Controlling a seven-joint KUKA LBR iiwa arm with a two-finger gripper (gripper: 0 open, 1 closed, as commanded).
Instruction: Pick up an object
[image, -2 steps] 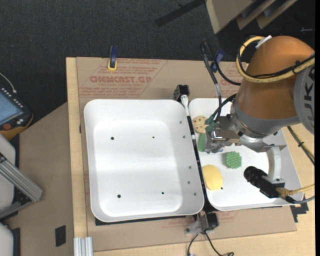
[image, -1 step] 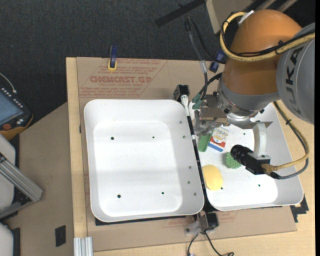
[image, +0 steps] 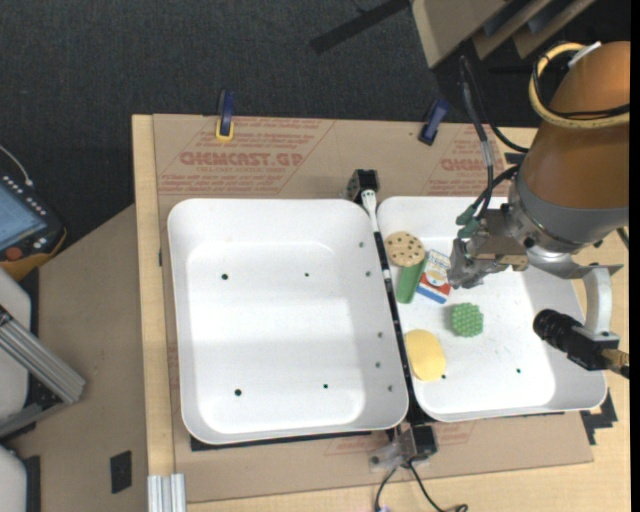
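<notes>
two shallow white bins are sitting side by side on the bench. the left bin (image: 270, 320) is lying bare apart from a few dark dots on its floor. the right bin (image: 520, 385) is holding every candidate for the pick, all crowded toward its left wall. a tan perforated disc (image: 402, 247) is capping a green cylinder (image: 406, 281) that is leaning against the divider. just below, a yellow lemon-shaped object (image: 426, 354) is lying on the floor. beside the cylinder a small red, white and blue flat piece (image: 434, 287) is peeking out, and a green knobbly ball (image: 466, 320) is resting a little to the right, apart from the others.

the gripper (image: 468, 268) is hanging over the flat piece, just above the ball, nothing showing between its tips; whether they are spread or closed is something i cannot tell from this slant.

the ball is looking like the easiest take: probably light, somewhat soft, its bumps giving grip, and standing clear on all sides. pinching it across its middle is seeming wise. the lemon is likely smoother and may be slipping.
</notes>
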